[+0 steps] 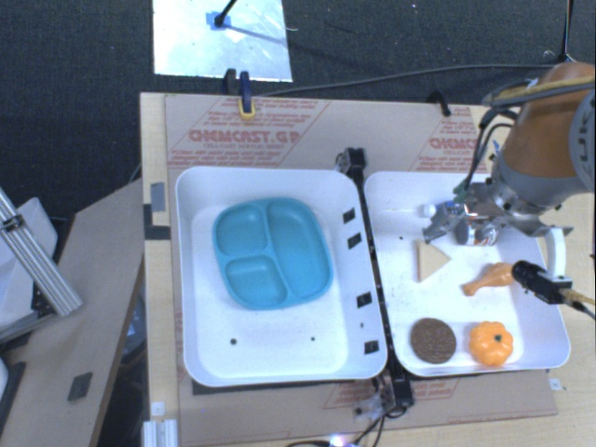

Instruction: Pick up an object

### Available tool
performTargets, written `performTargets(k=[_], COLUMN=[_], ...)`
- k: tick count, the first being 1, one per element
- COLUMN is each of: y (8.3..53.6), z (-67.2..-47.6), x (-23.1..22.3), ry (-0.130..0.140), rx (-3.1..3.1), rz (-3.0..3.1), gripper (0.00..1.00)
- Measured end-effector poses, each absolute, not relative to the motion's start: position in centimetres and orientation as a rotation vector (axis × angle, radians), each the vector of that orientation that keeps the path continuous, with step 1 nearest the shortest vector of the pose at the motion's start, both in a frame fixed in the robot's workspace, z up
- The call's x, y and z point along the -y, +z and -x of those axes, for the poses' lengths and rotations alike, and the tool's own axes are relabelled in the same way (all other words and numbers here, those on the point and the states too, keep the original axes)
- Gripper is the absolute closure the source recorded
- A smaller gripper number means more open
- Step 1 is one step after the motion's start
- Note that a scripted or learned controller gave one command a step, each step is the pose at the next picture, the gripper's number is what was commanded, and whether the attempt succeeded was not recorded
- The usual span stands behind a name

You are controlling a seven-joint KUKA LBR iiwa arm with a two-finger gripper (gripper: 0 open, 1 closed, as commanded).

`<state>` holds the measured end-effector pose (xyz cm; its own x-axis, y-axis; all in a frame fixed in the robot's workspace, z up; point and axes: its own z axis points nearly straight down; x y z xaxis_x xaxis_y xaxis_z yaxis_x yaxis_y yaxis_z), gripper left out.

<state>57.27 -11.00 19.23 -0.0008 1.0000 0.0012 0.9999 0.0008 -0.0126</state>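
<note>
The right bin (400, 194) holds a tan wedge-shaped piece (430, 262), an orange-tan drumstick (488, 278), a round brown cookie (433, 340) and a small orange pumpkin (491, 343). My gripper (451, 223) hangs low over the bin's upper middle, just above and slightly right of the wedge's tip. Nothing is visibly held in it. The grey arm with its orange band (549, 128) comes in from the upper right.
The left bin (200, 343) carries a blue divided plate (272, 251). A black divider with clips (365, 250) runs between the bins. A black fitting with a cable (543, 283) lies at the right bin's right edge, close to the drumstick.
</note>
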Motion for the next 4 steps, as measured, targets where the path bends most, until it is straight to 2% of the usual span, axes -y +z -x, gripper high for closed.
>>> performTargets(k=[1,2,4], y=[20.0,15.6,8.3], z=[-57.6,-57.1,-57.6], x=[11.0,11.4,11.3], ry=[-0.001,0.002,0.001], rx=[2.225,2.221,2.221], rz=[2.218,2.219,2.221], gripper=[0.00,0.00,0.00])
